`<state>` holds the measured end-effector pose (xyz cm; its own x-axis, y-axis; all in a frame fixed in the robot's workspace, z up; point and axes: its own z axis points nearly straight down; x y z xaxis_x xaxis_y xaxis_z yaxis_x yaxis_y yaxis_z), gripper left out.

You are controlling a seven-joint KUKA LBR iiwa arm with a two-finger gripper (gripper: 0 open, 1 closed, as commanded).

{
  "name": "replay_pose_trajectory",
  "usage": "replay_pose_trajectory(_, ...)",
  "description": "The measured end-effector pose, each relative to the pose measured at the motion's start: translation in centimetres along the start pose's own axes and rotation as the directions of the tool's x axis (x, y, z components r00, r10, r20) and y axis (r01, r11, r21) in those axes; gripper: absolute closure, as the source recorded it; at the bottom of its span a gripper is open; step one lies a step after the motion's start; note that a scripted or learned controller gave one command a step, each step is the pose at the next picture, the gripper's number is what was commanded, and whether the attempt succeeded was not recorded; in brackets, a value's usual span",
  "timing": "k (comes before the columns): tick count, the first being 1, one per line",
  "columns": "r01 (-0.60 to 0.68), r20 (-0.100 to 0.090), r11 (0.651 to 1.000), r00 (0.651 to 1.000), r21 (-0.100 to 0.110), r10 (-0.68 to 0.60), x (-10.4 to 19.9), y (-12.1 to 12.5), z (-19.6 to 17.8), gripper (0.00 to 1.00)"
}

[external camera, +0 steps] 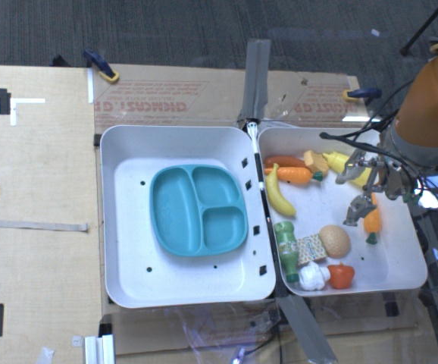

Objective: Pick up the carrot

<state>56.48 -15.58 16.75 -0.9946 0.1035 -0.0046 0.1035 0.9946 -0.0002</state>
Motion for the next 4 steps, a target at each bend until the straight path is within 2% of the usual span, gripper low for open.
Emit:
replay_pose_trajectory(1, 0.099, -0.001, 0.995, 0.995, 0.000, -0.099, 0.6, -5.5, 7.5, 0.00)
replay_pose_trajectory(2, 0.103, 0.004, 0.995, 0.995, 0.002, -0.103, 0.4, -5.4, 6.4, 1.00)
replay_pose_trajectory(3, 0.103, 0.004, 0.995, 0.995, 0.002, -0.103, 0.4, -5.4, 6.4, 0.00)
replay_pose_trajectory(4, 0.105, 0.010, 0.995, 0.994, 0.004, -0.105, 0.1, -5.4, 5.4, 1.00)
